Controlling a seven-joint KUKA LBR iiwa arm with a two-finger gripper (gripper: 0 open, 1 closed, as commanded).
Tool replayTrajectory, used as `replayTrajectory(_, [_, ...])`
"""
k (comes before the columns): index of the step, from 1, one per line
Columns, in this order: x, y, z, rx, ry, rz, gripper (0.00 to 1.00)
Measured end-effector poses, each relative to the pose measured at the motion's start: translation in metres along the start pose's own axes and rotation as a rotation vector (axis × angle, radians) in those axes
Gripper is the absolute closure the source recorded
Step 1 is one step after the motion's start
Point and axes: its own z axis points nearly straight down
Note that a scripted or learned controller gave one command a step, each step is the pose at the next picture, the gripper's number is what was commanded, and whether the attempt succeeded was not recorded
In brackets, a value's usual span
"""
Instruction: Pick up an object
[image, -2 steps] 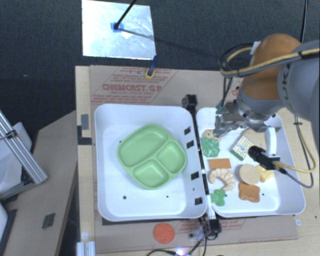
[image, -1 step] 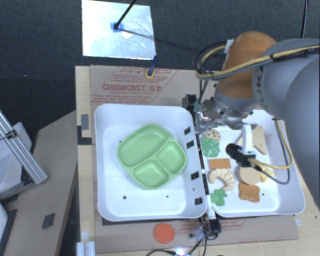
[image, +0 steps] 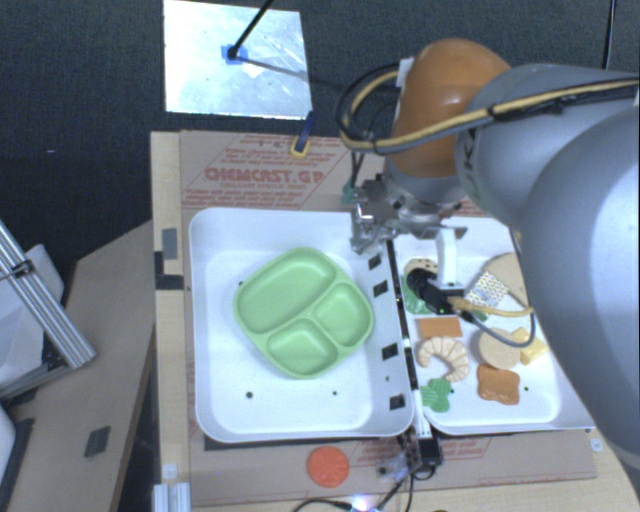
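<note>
- The tool (image: 368, 232) hangs at the far end of the seam where the two bins meet, above the rim rather than over any item. Whether it is wide or narrow cannot be told from this angle, and nothing is seen held in it.
- The left bin (image: 215, 330) carries one item, a green divided plate (image: 303, 312), lying flat and right way up near the centre.
- The right bin (image: 545, 408) holds the small goods, close together. These are a toy shrimp (image: 445, 357), a green leafy piece (image: 436, 393) just in front of it, an orange square (image: 439, 327) just behind it, a tan disc (image: 500, 348), a brown-orange piece (image: 498, 384), a yellow wedge (image: 534, 350) and a patterned packet (image: 487, 290).
- Judgement: the task names no particular object, so any of these would serve. The pieces lie flat and close together, probably dropped in loose, so a neighbour may be nudged during a grasp.
- The tool is well apart from the plate and nearer the far items of the right bin.
- Writing: the cardboard sheet (image: 250, 165) under the bins bears red print that appears to read "CHEMCAST GP". The smaller print below it is illegible.
- An orange disc (image: 328, 465) lies on the cardboard outside the bins, at the near edge.
</note>
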Motion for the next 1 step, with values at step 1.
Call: replayTrajectory(1, [-0.0037,-0.0116,-0.0081,0.004,-0.002,0.006,1.0])
